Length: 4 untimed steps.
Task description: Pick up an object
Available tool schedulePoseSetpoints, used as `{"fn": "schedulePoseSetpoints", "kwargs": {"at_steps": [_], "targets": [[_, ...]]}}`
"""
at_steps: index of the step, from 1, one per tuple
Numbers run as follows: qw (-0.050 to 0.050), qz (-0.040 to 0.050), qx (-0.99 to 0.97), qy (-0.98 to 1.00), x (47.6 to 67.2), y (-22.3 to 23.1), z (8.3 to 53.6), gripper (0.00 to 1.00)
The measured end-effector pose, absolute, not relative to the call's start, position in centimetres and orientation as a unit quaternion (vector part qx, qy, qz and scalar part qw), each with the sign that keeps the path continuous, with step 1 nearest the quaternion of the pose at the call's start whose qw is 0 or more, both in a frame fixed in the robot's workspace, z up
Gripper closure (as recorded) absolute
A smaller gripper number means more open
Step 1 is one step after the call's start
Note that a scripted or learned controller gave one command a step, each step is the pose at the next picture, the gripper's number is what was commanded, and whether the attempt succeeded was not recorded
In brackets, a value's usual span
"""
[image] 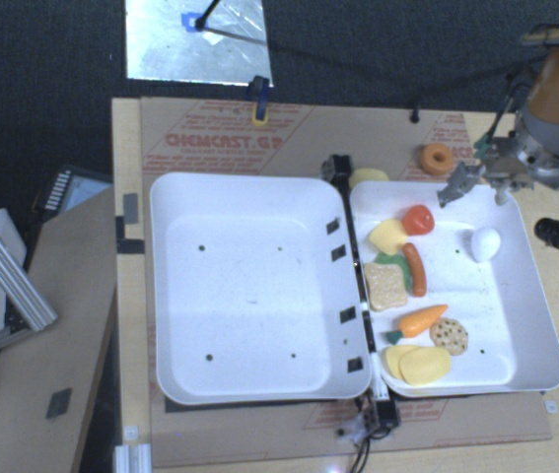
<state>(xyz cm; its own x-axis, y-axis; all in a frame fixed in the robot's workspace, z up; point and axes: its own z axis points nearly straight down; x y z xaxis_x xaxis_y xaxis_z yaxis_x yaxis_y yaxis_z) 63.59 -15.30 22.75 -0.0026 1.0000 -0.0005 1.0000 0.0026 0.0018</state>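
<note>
while the tool [476, 180] hangs at the upper right of the frame over the right bin's [540, 294] top rim, its fingers spread wide and holding nothing, the nearest pick, a white egg [484, 243], lies just below it, with the tomato [418, 220] lower left.

Arm in fr. right — hand [478, 187] fingers spread, empty.

Smooth white plastic bins [249, 382] rest on matt cardboard [230, 141] beside a shiny foil sheet [161, 28]
</note>
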Motion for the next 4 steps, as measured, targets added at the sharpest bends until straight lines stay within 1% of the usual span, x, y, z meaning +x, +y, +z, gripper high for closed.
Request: {"fn": "schedulePoseSetpoints", "kwargs": {"at_steps": [1,2,3,4], "targets": [[0.000,0.0007,0.704,0.710,67.0,-9.6,12.8,0.00],[0.002,0.0018,0.705,0.710,67.0,-10.0,14.4,1.00],[0.008,0.0078,0.704,0.710,67.1,-5.2,33.6,1.00],[0.008,0.0081,0.704,0.710,65.6,-1.6,49.6,1.00]]}}
